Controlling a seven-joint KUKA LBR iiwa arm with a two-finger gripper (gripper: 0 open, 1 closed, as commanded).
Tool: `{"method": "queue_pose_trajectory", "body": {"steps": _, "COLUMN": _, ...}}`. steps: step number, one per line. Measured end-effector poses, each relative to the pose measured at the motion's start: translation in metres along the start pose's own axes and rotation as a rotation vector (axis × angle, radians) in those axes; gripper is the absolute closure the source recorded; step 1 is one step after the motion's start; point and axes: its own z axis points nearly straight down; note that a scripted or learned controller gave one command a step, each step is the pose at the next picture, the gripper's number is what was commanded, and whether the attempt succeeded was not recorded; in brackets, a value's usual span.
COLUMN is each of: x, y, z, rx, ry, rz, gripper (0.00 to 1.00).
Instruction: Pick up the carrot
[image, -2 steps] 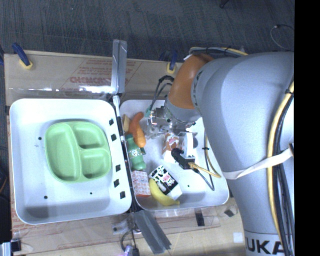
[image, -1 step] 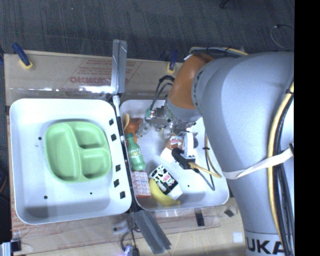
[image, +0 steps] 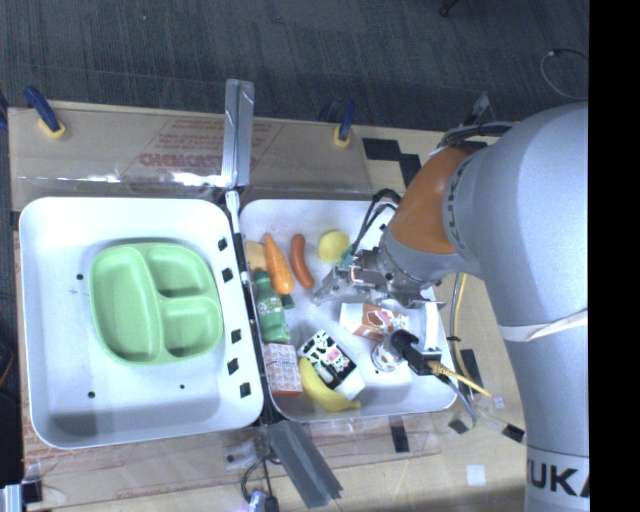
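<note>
Carrot (image: 277, 263) hemmed between green bottle (image: 268, 310) and sausage (image: 301, 261)

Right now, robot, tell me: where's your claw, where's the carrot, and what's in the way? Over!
Gripper low in the right bin, just right of the carrot. Carrot lying free by the bin's left wall. Sausage lies between them, green bottle just below the carrot.

- The carrot (image: 277, 263) was long, thin and orange.
- It lay flat in the right bin (image: 420, 400), near the left wall.
- A red sausage (image: 300, 259) lay just beside it.
</note>
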Motion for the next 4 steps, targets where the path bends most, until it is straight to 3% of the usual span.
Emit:
{"method": "queue_pose_trajectory", "body": {"steps": 1, "x": 0.062, "y": -0.005, "z": 0.001, "rx": 0.004, "ry": 0.0, "rz": 0.081, "gripper": 0.0}}
{"method": "queue_pose_trajectory", "body": {"steps": 2, "x": 0.055, "y": 0.083, "z": -0.009, "rx": -0.001, "ry": 0.0, "rz": 0.198, "gripper": 0.0}}
{"method": "queue_pose_trajectory", "body": {"steps": 3, "x": 0.054, "y": 0.083, "z": -0.002, "rx": 0.002, "ry": 0.0, "rz": 0.072, "gripper": 0.0}}
{"method": "queue_pose_trajectory", "body": {"steps": 4, "x": 0.055, "y": 0.081, "z": -0.013, "rx": 0.014, "ry": 0.0, "rz": 0.064, "gripper": 1.0}}
